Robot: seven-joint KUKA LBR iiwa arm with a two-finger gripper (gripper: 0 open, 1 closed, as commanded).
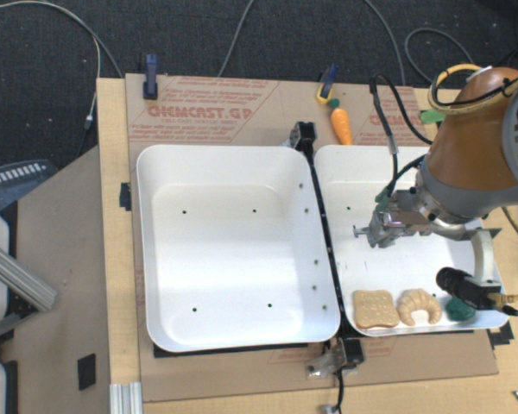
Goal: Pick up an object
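Arm (pixel 476 141) in from right, gripper (pixel 371 230) pointing left

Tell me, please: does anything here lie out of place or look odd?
Yes. The orange carrot lies on the bench board just beyond the far rim of the right bin, outside it, while the toast and the croissant sit inside that bin. Nothing looks spilled or damaged.

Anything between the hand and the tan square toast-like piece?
No: camera view shows bare white bin floor between the hand and the tan square toast-like piece.
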